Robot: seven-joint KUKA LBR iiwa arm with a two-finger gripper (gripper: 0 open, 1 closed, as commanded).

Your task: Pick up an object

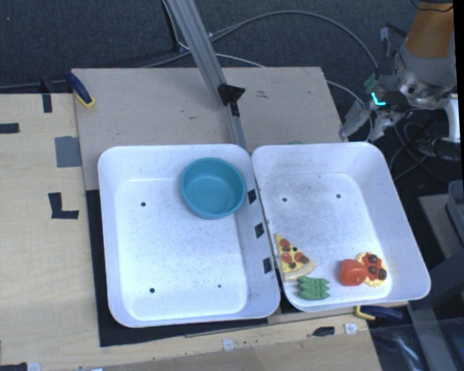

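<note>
While the arm [430,27] sits at the upper right, past the far right corner of the right bin [398,210], its hand [361,124] hangs over the desk edge just outside that bin's rim. Two dark fingers point down and to the left; nothing shows between them, though the spread of the gap cannot be judged at this size. Small teal light glows on the wrist.

Left bin [126,250]: blue bowl [212,187], upright, near the far right corner, close to the wall shared with the other bin.

Right bin, near edge: pizza slice [291,257] against the left wall; green toy [313,288] just below it (bumpy, maybe peas; hard to tell); red tomato-like piece [351,271] touching a yellow piece with dark spots [372,268] toward the near right corner. All four lie well apart from the hand.

Grey pole [200,41] slants across the desk [27,170] above the bins.
</note>
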